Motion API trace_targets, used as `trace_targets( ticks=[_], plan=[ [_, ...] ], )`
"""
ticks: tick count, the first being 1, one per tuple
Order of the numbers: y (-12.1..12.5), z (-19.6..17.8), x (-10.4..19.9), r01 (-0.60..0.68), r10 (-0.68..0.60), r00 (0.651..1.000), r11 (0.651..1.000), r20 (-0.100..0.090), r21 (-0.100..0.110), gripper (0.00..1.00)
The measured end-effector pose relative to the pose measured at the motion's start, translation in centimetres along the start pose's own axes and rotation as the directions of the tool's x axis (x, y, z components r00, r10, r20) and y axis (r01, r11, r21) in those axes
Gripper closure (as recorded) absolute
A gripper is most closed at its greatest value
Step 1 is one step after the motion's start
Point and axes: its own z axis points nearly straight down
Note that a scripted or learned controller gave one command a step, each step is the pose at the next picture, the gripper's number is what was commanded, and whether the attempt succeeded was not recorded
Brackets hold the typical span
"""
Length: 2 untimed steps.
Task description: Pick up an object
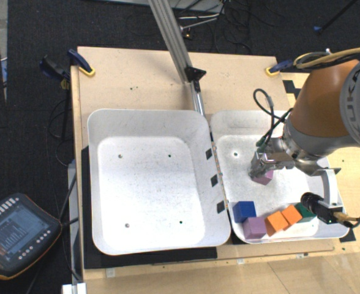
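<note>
Lowest in the view and off the bench lies a grey teach pendant (15,234), far to the left of the right bin (241,116) and no part of the job. All the loose things sit inside the right bin. Along its near wall runs a row of blocks: a blue block (244,211), a purple block (255,227) touching it on the near side, then an orange block (277,220) and a green block (302,212) further right.

Well apart from that row, near the middle of the right bin's floor, sits a small mauve block (265,177). The gripper (262,171) hangs directly over it, the arm coming in across the bin's right wall. The mauve block shows just at the gripper's lower end, touching it or nearly so. From this slanted view I cannot tell whether the gripper is wide, narrow or already clamped on the block, nor whether the block rests on the floor or is lifted clear.

The relation that matters is vertical: the mauve block lies straight below the tool, not off to either side, so I judge it to be the target. It looks roughly cubic, with no long axis to line up with. The likely next move calls for closing and a straight lift. The left bin (143,176) plays no part.
</note>
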Motion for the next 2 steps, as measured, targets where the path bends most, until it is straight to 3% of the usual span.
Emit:
trace_targets(
  ticks=[2],
  plan=[
    [-1.4, -0.5, 10.0, 0.001, -0.001, 1.000, 1.000, 0.000, -0.002, 1.00]
  ],
)
